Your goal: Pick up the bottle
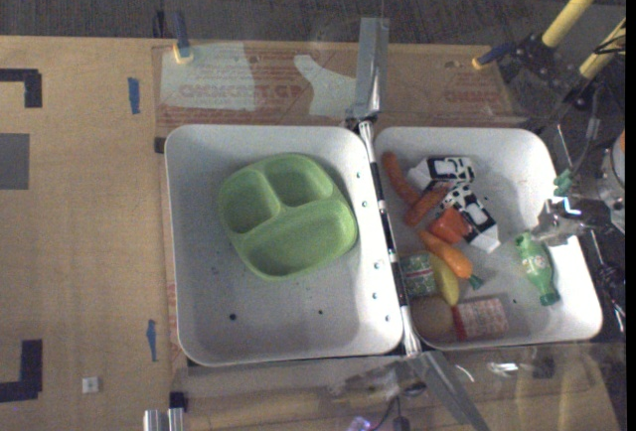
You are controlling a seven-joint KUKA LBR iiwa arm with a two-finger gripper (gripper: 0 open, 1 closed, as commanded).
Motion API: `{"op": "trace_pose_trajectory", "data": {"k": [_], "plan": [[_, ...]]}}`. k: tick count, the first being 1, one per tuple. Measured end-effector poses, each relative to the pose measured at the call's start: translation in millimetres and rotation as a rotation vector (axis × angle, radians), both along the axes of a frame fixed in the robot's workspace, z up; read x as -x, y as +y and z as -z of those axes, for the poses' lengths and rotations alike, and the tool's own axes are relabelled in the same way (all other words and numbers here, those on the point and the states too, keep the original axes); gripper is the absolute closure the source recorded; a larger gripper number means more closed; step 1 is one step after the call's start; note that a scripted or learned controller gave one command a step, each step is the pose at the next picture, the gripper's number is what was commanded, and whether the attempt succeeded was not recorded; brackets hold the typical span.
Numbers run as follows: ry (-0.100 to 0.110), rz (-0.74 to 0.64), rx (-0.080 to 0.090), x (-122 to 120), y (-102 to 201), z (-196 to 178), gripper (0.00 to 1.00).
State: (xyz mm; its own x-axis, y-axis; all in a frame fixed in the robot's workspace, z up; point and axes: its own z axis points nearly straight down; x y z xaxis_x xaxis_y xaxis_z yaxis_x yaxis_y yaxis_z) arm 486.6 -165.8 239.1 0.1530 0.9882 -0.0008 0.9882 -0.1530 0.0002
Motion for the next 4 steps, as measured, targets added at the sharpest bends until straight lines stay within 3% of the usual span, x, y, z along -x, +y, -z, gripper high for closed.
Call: {"op": "trace_pose_trajectory", "data": {"k": [1,2,3,4], "plan": [[0.0,0.0,0.0,0.0,0.1,0.0,0.0],[0.002,-0.022,-0.001,7.7,-19.7,116.5,0.0],[0.0,-0.021,0.0,7.3,-20.2,106.8,1.0],[0.0,0.101,0.0,-3.9,9.5,17.9,1.0]]}}
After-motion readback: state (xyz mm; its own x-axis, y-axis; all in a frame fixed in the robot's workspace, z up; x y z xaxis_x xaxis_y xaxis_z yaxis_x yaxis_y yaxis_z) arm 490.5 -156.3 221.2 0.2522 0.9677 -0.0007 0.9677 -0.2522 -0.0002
